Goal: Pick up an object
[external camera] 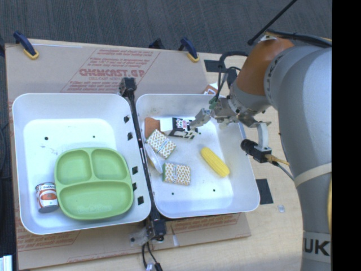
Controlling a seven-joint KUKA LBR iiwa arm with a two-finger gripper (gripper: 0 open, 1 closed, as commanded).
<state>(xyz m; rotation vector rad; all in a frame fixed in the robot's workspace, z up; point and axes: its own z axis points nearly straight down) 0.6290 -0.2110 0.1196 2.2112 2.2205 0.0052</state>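
Reaching in from the right over the right bin (242, 191), the pincer (197, 127) sits low at the bin's back, its tips at a small black-and-white box (181, 124); whether they are apart or clamped I cannot tell. This bin also holds one corn cob (215, 161), two patterned packets (161, 144) (177, 174) and an orange thing (151, 125), partly hidden. The left bin (22, 112) holds one green divided plate (93, 183) and one small can (47, 197). The bench (271, 219) is cut off on the right side.
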